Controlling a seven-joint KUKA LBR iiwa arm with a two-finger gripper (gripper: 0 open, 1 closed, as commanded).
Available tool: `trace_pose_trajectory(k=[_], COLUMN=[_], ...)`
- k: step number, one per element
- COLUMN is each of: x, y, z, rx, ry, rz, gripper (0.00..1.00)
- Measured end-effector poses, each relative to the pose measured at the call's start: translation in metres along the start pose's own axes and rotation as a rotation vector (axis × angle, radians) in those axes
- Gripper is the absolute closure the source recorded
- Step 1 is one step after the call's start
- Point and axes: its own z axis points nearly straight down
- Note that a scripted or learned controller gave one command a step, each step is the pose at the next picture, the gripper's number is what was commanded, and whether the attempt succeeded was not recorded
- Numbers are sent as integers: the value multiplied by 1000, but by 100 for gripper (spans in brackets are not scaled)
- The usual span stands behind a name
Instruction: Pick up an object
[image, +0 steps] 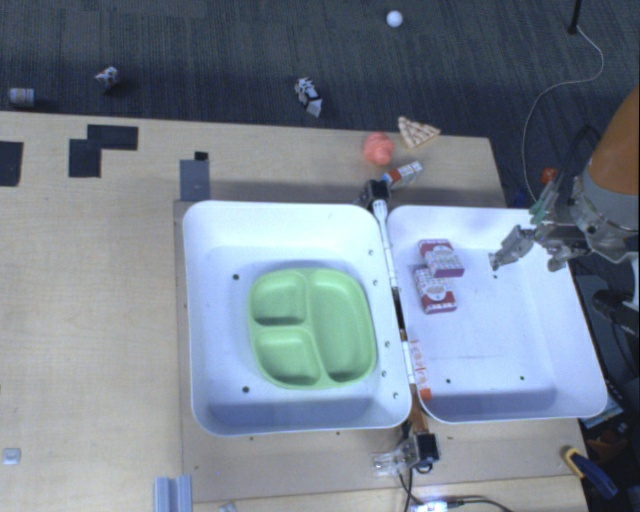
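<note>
Left bin (200, 330): shallow, white, smooth moulded plastic with rounded corners, holding one pale green tray (310, 325), glossy, soft-edged, divided into three compartments, lying flat near the middle. Right bin (520, 400): same make, holding two small packets (438, 275), red and white, boxy with printed faces, lying one just behind the other and touching, close to the bin's left wall. Gripper (528, 253): grey metal, over the right bin's back right part, well apart from the packets; two fingers spread open, nothing between them. Bench (90, 330): pale wood-grain board, matt. Risks, as a judgement: the packets are low and flat, so the fingers could slide over the top or nudge them against the wall; closing on both at once could squeeze one out; the tray's slick wide rim offers poor purchase.
</note>
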Motion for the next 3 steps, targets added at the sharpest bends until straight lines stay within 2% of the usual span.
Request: trace_pose_trajectory(k=[1,2,3], x=[-32,19,19], y=[17,-72,-70], z=[121,147,135], rx=[3,-4,-11], ry=[0,0,-3], rz=[2,3,2], gripper=[0,0,100])
